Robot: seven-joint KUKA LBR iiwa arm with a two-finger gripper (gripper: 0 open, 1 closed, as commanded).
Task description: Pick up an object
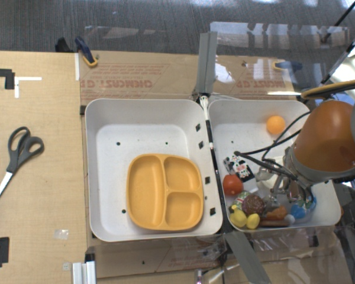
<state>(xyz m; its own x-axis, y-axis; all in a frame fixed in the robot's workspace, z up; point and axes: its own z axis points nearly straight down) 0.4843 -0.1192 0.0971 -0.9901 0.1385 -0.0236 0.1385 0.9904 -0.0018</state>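
- A wooden bench [35, 218] seen from above at a slant carries two shallow white bins side by side.
- The left bin [100, 158] holds a yellow divided plate [164, 191] with three compartments, lying flat toward the bin's near side.
- The right bin [248, 129] holds a crowd of small things gathered in its near half.
- An orange ball [276, 125] sits alone toward the far side of the right bin, well apart from the rest.
- A red round fruit [232, 184], perhaps a tomato, lies near the bin's left wall, just beside a black-and-white patterned toy [239, 167].
- Nearer the front edge lie a dark brown round piece [254, 204], two small yellow pieces [244, 219] and a reddish sausage-shaped piece [274, 214], all close together.
- The arm, with its orange band [328, 138], reaches in from the right over the right bin.
- The hand [282, 189] hangs low among the clutter, just right of the brown piece and close to a blue item [299, 210].
- The hand's metal parts blur into the objects, so I cannot tell whether it is released, clenched or grasping anything.
- On the bench left of the bins lie black-handled scissors [15, 158].
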